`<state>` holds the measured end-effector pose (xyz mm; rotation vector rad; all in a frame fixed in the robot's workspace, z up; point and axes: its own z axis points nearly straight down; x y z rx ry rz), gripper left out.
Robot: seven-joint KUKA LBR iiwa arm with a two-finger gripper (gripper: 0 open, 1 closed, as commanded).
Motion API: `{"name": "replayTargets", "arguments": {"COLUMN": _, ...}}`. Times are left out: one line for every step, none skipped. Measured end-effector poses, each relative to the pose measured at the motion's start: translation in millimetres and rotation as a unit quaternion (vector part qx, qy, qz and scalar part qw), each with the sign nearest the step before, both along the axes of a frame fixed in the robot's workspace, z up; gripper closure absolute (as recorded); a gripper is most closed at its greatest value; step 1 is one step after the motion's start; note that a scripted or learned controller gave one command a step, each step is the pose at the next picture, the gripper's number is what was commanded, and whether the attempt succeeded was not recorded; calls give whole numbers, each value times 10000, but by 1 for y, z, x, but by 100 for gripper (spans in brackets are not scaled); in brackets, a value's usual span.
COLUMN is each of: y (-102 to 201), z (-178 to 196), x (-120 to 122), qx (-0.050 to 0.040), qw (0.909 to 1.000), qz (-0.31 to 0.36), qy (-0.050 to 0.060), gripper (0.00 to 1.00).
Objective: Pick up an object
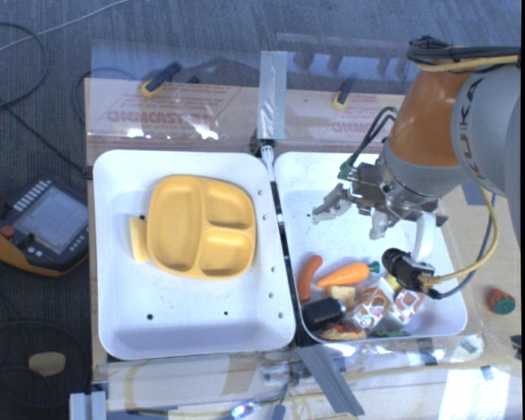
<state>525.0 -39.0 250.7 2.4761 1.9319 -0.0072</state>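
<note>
While the grey metal two-finger gripper is held above the right shallow white plastic bin, its jaws are seen spread wide, with nothing between them. Below the jaws, a smooth tapered orange carrot and a glossy red sausage are heaped together.
</note>
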Motion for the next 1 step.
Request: {"name": "replayTargets", "arguments": {"y": -12, "z": -51, "x": -10, "qx": 10, "qw": 9999, "qz": 115, "qy": 6, "gripper": 0}}
